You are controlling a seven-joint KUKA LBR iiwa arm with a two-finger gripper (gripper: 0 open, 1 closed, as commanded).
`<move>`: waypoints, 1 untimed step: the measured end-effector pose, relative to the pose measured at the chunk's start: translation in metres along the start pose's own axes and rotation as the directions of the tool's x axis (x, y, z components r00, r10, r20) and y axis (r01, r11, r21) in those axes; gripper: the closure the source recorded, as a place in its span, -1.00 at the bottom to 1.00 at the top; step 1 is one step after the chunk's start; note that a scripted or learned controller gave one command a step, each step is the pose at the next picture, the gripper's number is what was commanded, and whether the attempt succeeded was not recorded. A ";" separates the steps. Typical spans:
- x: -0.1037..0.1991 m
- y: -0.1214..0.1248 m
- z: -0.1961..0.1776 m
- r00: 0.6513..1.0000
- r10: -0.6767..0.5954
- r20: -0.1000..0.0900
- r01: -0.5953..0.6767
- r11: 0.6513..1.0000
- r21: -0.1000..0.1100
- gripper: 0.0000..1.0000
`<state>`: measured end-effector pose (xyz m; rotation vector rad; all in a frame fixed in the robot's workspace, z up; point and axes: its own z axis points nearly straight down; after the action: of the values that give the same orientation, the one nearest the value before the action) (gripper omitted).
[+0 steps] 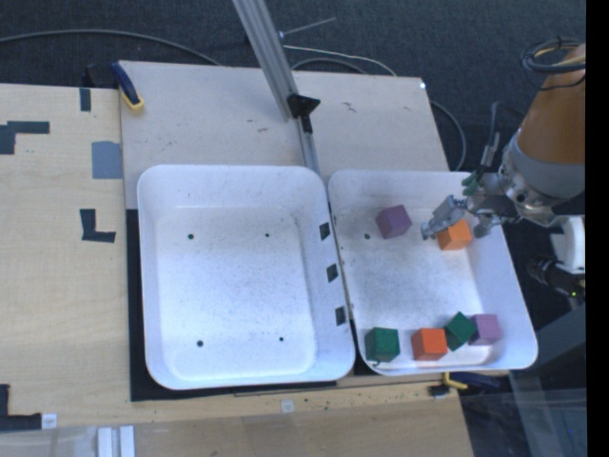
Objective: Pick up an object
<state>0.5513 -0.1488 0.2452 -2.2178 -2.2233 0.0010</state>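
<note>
The counter (57,284) spreads under everything, pale wood with dark tape marks out at nine o'clock. On it sit two shallow white bins side by side: the left bin (162,350) and the right bin (509,298), their inner rims touching. A slanted metal rail (268,50) runs down from twelve o'clock to where those rims meet. My arm (552,131) comes in from three o'clock, orange band above grey wrist. My hand (458,221) hovers over the right bin's upper part, at about two o'clock in that bin, and an orange cube (456,236) sits right at its fingertips; whether I am clenched on it or merely touching it, I cannot tell. Just beside, at nine o'clock from the hand, lies a purple cube (393,221). Along the bin's six o'clock edge rest a green cube (383,343), a second orange cube (429,343), a dark green cube (461,329) and a pale purple cube (487,327).
</note>
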 end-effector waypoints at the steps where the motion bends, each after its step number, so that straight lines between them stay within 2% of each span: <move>1: -0.011 0.067 0.108 1.000 0.000 0.001 0.000 1.000 0.006 -1.00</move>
<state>0.6181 -0.1600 0.1372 -2.2153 -2.2208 0.0083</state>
